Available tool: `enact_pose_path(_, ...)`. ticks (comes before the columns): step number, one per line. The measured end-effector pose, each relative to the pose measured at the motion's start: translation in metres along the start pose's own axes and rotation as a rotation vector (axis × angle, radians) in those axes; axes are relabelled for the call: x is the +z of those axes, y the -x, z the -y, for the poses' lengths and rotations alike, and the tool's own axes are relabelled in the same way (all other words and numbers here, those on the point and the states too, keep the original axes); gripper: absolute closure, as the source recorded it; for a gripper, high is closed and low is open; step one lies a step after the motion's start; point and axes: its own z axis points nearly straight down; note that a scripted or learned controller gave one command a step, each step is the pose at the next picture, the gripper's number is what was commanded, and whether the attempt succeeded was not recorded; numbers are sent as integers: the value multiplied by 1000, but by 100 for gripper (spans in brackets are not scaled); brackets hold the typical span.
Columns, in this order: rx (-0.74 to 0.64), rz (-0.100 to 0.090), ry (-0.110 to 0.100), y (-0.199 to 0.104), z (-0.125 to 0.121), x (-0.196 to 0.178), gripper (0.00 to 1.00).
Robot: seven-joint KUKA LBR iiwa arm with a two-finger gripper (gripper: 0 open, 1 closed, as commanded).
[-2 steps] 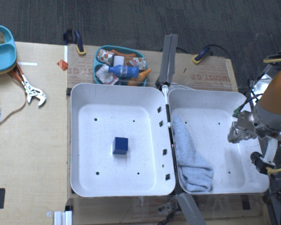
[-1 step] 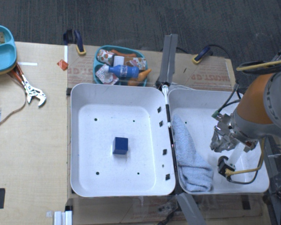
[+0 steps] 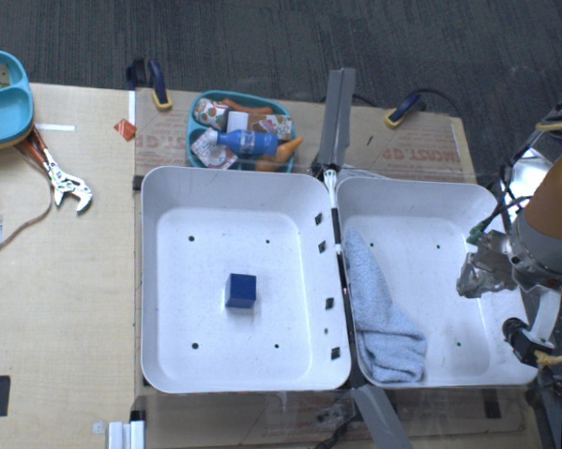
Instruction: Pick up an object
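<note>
Largest first: a pale wooden bench [image 3: 51, 301], lying under the left bin and spreading far out to the left of it.

Then the left bin [image 3: 156, 287] itself, white and shallow, with rounded corners and some small dark holes in its floor.

Touching the left bin along its right rim, a right bin [image 3: 424, 189] of the same kind.

Well to the right of the left bin, a grey arm [image 3: 545, 214], reaching in from the edge, partly blurred, with black cables beside it.

Just right of the left bin, near the shared rim, a light blue towel [image 3: 380, 309], crumpled, stretched lengthwise, with its thicker end toward the near side.

Just behind the left bin, close to its far rim, a small blue tub [image 3: 241, 132] full of mixed small items, too small to tell apart.

Far left of the left bin, at the bench's edge, part of a blue tray [image 3: 6, 101].

Behind the left bin's far right corner, a grey metal bar [image 3: 338, 119], standing along the line between both bins.

Left of the left bin, well apart from it, a silver wrench [image 3: 67, 189] flat on the bench.

Well right of the left bin, further than the towel, the gripper [image 3: 476, 271], apart from the towel; whether wide or narrow, impossible to tell at this blur, and nothing seen held in it.

Inside the left bin, a little toward the near side of its middle, a dark blue block [image 3: 242, 290], alone, touching only the floor.

Behind the left bin's far left corner, a blue and yellow clamp [image 3: 157, 86] on the bench edge.
</note>
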Motion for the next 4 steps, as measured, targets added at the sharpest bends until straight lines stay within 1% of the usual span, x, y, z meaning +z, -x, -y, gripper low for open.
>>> enact_pose_path(1,445,0,-6,-34,20,69,100)
enact_pose_path(2,339,1,-2,54,-18,-24,100)
enact_pose_path(3,254,-1,-4,37,8,47,100)
enact_pose_path(4,556,0,-5,-21,42,82,100)
